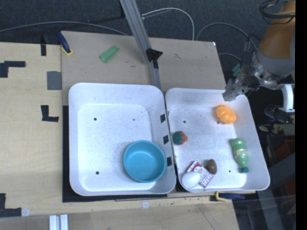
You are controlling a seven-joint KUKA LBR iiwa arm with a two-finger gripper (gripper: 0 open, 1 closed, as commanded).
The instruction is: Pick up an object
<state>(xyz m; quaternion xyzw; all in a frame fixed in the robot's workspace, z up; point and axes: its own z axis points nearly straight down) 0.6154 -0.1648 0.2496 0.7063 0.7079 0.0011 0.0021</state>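
Left to right: bare wooden bench [29,143] with a few black tape marks [48,113] and a grey patch [54,79]; a green block [109,53] lies loose on the board behind the bins, a blue-and-yellow clamp [64,44] at that board's far left corner. Left bin [86,99] holds one thing, a blue bowl [144,160], upright, in its near right corner, close to the wall shared with the right bin. A grey pole [136,25] slants down from the top and ends at the gap between the bins. Right bin [192,99] has the pickable stuff: small green-and-red ball [180,137] near its left wall; white egg [191,179], red-and-white packet [202,174] and brown lump [211,166] bunched together at the near edge, touching or nearly; orange toy [225,114] toward the far right, on its own; green bottle [239,154] lying along the right wall. Gripper [232,92] sits over the right bin's far right corner, just beyond the orange toy and apart from it; nothing visible between the fingers, can't tell how far they're spread. Arm's orange band [278,40] above it at the right. Cables [192,23] trail over dark carpet [57,6] behind the bench.
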